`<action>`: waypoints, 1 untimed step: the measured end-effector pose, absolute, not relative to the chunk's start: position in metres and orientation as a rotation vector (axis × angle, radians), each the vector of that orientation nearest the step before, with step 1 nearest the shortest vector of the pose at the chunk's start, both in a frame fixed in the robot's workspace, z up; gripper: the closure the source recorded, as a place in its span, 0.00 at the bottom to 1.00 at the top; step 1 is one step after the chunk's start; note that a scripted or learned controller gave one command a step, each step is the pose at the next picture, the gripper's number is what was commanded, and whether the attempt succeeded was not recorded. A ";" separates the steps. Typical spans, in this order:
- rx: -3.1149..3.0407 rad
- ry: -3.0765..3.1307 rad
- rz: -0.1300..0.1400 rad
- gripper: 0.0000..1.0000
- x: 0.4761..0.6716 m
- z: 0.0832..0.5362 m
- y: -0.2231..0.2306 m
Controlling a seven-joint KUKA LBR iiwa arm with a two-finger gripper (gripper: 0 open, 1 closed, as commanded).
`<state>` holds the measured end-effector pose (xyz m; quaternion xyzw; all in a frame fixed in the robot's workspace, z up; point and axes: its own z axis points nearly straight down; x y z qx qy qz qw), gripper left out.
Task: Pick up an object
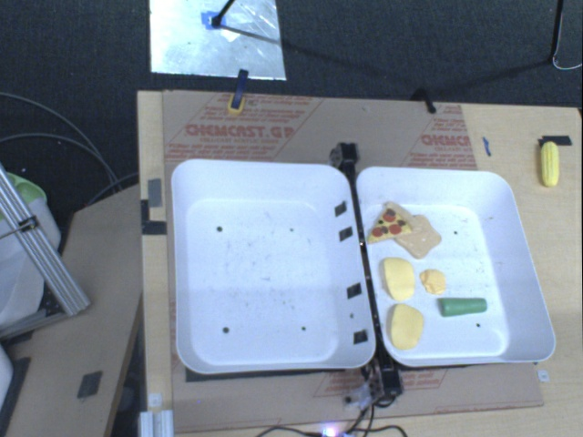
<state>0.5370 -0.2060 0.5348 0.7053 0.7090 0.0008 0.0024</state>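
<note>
Toys clustered at right bin (510,235) inner wall, outer half bare

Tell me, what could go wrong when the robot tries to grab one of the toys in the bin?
The toys lie crowded in the right bin. The two yellow pieces and the small yellow lump sit close together, so a grab might catch two or nudge one away. The pizza slice lies flat and may be hard to get under. The green piece looks rounded and could roll aside.
</note>
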 end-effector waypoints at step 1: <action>2.219 2.219 0.003 1.00 0.485 0.536 -0.207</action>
